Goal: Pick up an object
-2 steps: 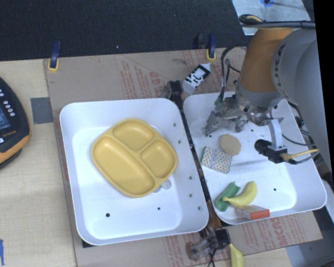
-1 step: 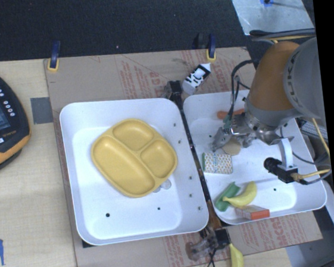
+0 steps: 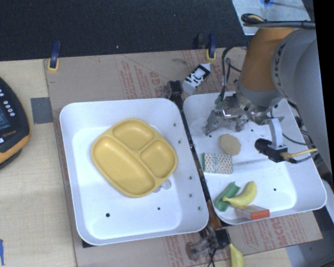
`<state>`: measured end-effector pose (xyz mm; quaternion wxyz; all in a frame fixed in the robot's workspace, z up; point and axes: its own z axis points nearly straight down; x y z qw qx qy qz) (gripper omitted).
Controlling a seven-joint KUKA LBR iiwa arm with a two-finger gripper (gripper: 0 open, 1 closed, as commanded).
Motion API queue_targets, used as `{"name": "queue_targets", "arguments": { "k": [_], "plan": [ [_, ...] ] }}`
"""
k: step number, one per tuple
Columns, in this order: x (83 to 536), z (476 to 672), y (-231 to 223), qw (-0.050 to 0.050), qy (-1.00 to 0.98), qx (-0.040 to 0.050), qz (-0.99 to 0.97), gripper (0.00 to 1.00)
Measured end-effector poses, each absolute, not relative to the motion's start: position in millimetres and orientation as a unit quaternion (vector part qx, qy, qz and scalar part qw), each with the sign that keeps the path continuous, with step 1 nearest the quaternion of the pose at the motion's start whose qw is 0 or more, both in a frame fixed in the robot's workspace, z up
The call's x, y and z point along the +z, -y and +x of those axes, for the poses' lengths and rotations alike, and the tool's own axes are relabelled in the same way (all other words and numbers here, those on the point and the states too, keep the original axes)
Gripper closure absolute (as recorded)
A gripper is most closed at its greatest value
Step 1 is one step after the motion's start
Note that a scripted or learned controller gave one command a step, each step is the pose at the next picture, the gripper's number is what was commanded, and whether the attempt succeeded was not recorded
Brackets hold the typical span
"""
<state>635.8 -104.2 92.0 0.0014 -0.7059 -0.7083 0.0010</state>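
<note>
Pincer [image 3: 228, 119] tips blurred above tan round object [image 3: 230, 145], arm [image 3: 285, 62] cut off

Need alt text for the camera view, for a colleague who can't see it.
The gripper hangs over the right bin near a tan round object, a patterned packet and a banana. The left bin holds a yellow divided plate.

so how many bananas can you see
2: one banana in the right bin near its front edge, beside a green item; another banana on the bench below the bins, partly cut off.
</note>
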Motion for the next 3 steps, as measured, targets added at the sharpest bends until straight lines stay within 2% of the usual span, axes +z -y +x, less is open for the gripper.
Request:
{"name": "queue_targets", "arguments": {
  "k": [1, 2, 3],
  "plan": [
    [92, 594.3, 121, 0.001, 0.709, 0.0023, -0.705, 0.0],
    [102, 594.5, 121, 0.002, 0.71, 0.0032, -0.704, 1.0],
    [193, 611.2, 54, 0.001, 0.709, 0.0004, -0.705, 1.0]
  ]
}}
